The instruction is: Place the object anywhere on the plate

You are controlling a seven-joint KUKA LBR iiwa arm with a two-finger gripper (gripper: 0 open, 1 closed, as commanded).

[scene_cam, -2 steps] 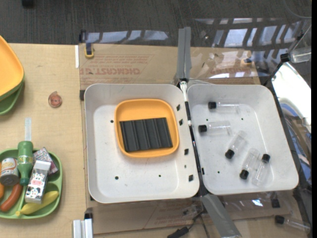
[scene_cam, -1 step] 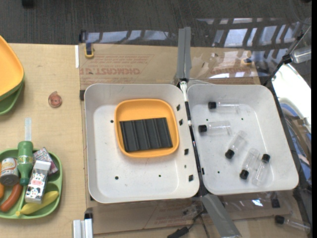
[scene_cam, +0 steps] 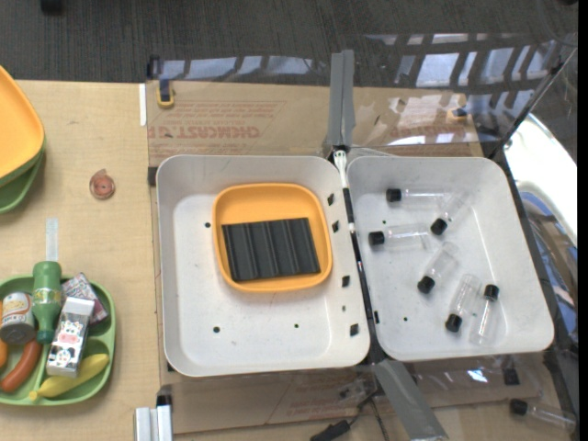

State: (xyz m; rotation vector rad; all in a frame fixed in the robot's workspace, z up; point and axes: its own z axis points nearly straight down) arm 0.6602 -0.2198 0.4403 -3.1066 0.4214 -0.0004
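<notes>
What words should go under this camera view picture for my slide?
Orange plate holding a dark ridged block sits in the left bin; clear black-capped vials lie scattered in the right bin.

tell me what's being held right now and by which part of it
Nothing is seen held. The clear vials with black caps lie loose in the right bin, and the orange plate in the left bin carries a dark ridged slab.

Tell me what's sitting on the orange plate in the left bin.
A dark grey ribbed rectangular slab lies flat on the square orange plate; the plate's middle beneath it is covered.
</notes>
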